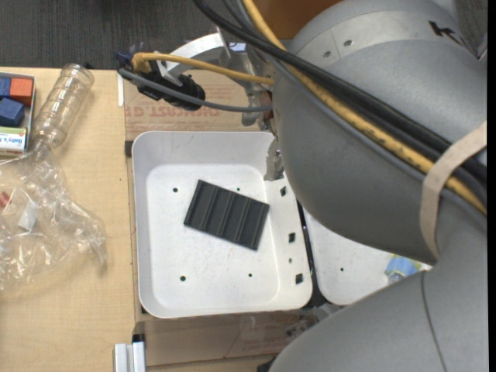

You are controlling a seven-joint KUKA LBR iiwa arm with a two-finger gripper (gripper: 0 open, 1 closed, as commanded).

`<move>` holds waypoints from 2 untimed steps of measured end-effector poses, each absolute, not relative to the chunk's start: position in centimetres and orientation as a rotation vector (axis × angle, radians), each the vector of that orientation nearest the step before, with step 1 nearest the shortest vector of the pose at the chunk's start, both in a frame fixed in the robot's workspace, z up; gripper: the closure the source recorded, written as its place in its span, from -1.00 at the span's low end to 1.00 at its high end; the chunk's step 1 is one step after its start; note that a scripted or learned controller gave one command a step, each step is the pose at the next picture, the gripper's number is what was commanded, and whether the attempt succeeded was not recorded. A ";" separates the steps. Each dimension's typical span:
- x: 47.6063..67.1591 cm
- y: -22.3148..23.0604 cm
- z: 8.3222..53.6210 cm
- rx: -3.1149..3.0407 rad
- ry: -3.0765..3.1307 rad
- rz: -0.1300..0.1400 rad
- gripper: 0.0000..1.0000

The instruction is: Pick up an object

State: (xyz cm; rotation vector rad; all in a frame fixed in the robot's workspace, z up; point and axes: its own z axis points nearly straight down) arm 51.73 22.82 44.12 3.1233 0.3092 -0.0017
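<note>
My grey arm (372, 130) loomed over the right white plastic bin (349, 270); gripper state, cannot tell. Two bins counted. The left white plastic bin (155, 285) held one dark ribbed rectangular slab (226, 214), lying flat near its middle, tilted. It looked stiff, light, ridges grippy; I judged pinching across the short sides best. One clear plastic bottle (58, 107) lay far left.

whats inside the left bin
One dark ribbed slab lies flat in the left bin. The arm covers most of the right bin.
</note>
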 end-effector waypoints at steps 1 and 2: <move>58.6 22.7 44.0 3.123 0.309 -0.004 -1.00; 64.4 20.1 31.1 3.064 0.678 -0.008 -1.00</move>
